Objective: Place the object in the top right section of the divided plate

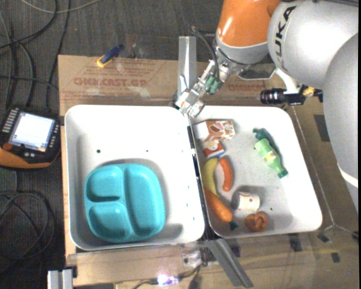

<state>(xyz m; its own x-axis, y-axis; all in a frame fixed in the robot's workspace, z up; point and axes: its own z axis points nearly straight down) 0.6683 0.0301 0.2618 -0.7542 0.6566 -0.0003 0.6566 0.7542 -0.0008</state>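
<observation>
The two-finger gripper (191, 103) hangs over the far rim where the two shallow white bins meet, holding nothing; whether it is apart or together, I cannot tell. The turquoise divided plastic plate (126, 203) lies in the left bin (78, 131). In the right bin (301, 161) lie a yellow banana (210, 174), a red sausage (227, 173), a carrot (219, 208) and a green bottle (269, 152)

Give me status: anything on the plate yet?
Nothing done: the blue divided plate in the left bin has no object in any section. The gripper hovers over the rim between the bins. The toy food, like the green bottle, sits in the right bin. Pick and place remain.
</observation>
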